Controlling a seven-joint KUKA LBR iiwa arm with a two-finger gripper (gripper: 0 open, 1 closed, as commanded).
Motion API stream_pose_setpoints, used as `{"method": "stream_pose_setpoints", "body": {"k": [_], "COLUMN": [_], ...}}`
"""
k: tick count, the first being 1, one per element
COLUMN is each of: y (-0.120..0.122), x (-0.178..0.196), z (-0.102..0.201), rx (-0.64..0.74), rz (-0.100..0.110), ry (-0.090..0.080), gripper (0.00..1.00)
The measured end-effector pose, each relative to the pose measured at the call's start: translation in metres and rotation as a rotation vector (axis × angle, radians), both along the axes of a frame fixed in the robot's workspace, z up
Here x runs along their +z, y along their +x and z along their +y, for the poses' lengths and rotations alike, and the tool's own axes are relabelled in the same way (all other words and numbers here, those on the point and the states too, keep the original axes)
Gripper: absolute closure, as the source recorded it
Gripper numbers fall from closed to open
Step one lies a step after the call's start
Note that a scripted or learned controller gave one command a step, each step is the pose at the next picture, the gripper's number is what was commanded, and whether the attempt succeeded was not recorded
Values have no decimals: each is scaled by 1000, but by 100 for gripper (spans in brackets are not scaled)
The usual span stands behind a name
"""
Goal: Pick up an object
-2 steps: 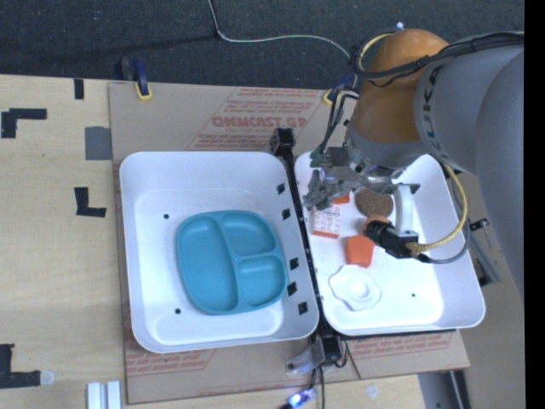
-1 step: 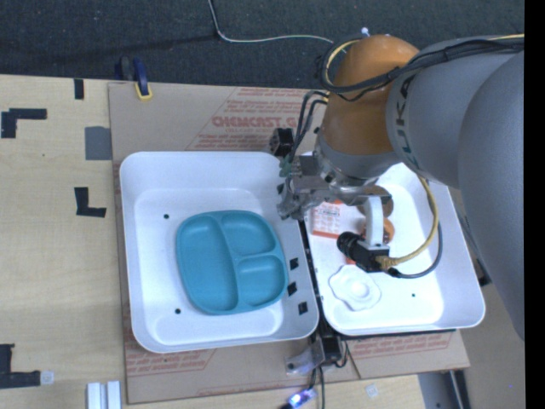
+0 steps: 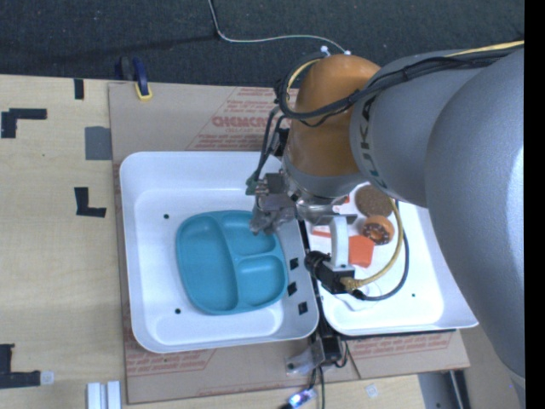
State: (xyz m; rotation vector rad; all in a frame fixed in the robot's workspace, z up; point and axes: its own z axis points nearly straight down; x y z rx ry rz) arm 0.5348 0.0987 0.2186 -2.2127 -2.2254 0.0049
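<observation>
A blue divided plate [image 3: 228, 262] lies in the left white bin [image 3: 145, 228]. My gripper [image 3: 262, 218] hangs low over the plate's far right rim, at the inner edge of that bin. Whether it touches the rim I cannot tell. The right bin [image 3: 426, 305] holds a brown round disc [image 3: 373, 200], a brown ring-shaped piece [image 3: 377, 230] and an orange block [image 3: 361, 251]. The arm's orange band and grey body hide the far part of the right bin.
The two bins meet along a shared wall [image 3: 300, 271] just right of the plate. A brown cardboard sheet [image 3: 221, 122] lies under both bins. A white cable [image 3: 255, 37] runs across the dark floor behind the bench.
</observation>
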Motion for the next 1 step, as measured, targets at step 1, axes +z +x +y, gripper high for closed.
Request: {"method": "stream_pose_setpoints", "body": {"k": [1], "y": [1], "x": [0], "z": [-2], "rx": [-3], "rz": [-2], "ry": [0], "gripper": [0]}}
